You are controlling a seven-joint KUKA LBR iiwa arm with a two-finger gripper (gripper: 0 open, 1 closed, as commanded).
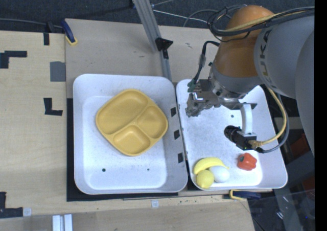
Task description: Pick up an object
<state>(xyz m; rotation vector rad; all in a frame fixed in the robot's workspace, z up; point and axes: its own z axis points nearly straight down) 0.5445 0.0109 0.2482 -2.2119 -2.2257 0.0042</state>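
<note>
Hand (195, 106) over right bin (268, 174), grip state unclear, nothing visibly held; toy pepper (247, 161) looks light, stiff, slippery—pinch its sides.

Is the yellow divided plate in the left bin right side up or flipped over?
Right side up: the yellow plate shows its three recessed compartments facing the camera, lying flat in the left bin.
</note>
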